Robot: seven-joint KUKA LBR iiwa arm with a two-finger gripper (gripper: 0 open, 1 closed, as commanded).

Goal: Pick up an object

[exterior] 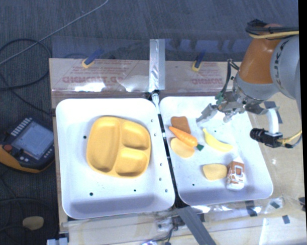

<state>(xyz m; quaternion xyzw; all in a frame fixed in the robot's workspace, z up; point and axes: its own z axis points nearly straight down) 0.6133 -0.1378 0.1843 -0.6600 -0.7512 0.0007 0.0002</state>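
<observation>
We are observing the gripper (217, 111) hovering over the right bin (256, 178) with fingers spread, grasping nothing. We are noting the banana (216, 141) lying just below it, apart from it.

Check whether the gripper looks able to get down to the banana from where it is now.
Probably yes. The gripper hovers over the right bin, just above the banana, which lies apart from the carrot with nothing on top of it.
</observation>
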